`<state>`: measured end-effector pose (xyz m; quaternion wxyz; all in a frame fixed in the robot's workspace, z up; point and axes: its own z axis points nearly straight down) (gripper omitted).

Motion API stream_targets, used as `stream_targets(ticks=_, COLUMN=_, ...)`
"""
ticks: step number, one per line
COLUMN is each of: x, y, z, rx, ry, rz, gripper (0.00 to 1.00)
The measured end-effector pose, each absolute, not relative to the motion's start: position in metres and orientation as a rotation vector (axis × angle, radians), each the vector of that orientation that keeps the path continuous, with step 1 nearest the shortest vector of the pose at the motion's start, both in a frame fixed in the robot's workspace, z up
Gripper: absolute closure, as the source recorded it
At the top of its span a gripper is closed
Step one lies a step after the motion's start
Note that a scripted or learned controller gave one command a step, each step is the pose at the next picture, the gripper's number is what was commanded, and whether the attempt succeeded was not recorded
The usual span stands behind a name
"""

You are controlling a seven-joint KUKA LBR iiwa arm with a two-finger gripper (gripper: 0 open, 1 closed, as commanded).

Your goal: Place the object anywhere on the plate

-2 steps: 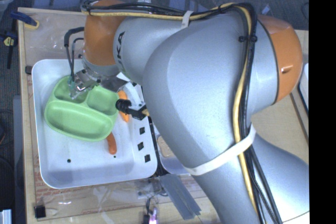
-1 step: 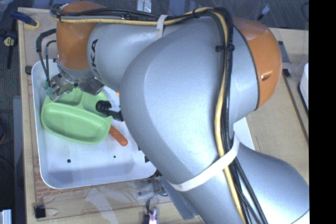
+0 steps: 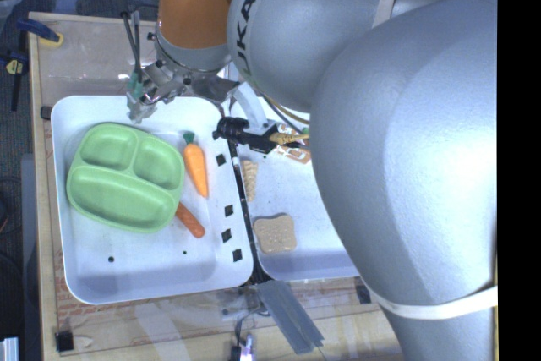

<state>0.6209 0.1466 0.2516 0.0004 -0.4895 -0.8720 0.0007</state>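
A green divided plate (image 3: 127,175) lies in the left white bin (image 3: 144,279). A carrot with a green top (image 3: 196,167) rests just right of the plate. A second, smaller carrot (image 3: 190,221) lies against the plate's lower right edge. My gripper (image 3: 137,107) hangs over the bin's far rim, just above the plate's upper edge, and I see nothing in it. The wrist with its orange band (image 3: 194,0) rises behind it.
The right bin (image 3: 296,266) holds a slice of bread (image 3: 275,234) and a pale crumbly strip (image 3: 249,178) near the divider. A small orange and white item (image 3: 293,151) sits under the arm. The grey arm (image 3: 380,139) covers most of the right bin.
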Motion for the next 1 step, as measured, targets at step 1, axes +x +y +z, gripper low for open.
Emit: stream_targets(ticks=1, x=0.6130, y=0.1720, z=0.0915, rx=-1.980, ry=-2.444, rz=0.000, gripper=1.00)
